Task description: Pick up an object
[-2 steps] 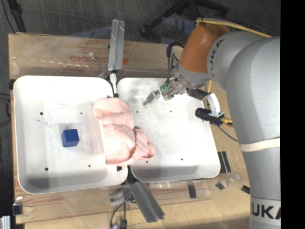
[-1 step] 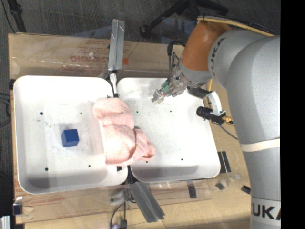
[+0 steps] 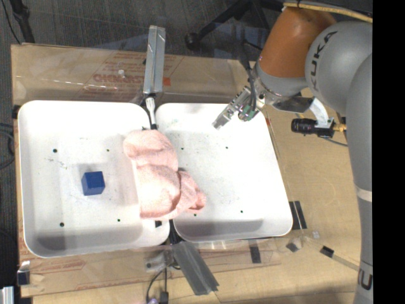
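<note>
The cloth (image 3: 159, 175), a pink crumpled rag, lies draped over the ridge where the two bins meet, part of it in the left bin (image 3: 38, 170) and part spilling into the right bin (image 3: 253, 189). It is the biggest thing on offer and the nearer one to the arm. Left of the cloth, well apart from it and wholly inside the left bin, sits a small blue cube (image 3: 93, 182), the other candidate for picking.

Up and to the right of the cloth, over the far edge of the right bin, hangs the gripper (image 3: 226, 118), pointing down and leftward toward the cloth. Nothing is between its fingers, and it touches neither the cloth nor the bin floor as far as can be judged. Whether the fingers are spread or pressed together cannot be told; they are too small and foreshortened here. The arm (image 3: 329, 62) behind it comes in from the right of the cloth, its orange band just above the wrist.

By my reading, the step in hand is the approach: no object has been reached and no grasp made. The next move calls for carrying the gripper down and left to stand over the cloth, with the fingers apart, then lowering onto a raised fold and pinching there. The part lying on the ridge between the bins looks awkward; the lobe inside the right bin seems the easier bite.
</note>
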You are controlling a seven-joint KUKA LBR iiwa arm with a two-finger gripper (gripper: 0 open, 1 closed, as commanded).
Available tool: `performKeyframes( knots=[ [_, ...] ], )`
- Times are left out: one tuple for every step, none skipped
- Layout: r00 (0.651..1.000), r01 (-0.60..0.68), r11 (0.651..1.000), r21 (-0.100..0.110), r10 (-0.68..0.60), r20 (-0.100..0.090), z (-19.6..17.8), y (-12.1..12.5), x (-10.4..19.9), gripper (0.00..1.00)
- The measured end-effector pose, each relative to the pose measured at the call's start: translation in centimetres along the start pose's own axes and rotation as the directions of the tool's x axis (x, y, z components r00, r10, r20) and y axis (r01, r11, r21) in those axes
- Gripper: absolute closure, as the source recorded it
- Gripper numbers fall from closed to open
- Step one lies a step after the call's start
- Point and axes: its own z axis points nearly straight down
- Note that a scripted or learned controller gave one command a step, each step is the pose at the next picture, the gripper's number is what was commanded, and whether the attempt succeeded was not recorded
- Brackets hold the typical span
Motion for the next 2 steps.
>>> performKeyframes(
  knots=[
    [0.972,-0.236,0.972,0.004,0.236,-0.005,3.3,-0.9,-1.6,1.00],
    [0.993,0.121,0.993,0.001,-0.121,-0.005,6.2,-0.3,-2.6,1.00]
  ],
)
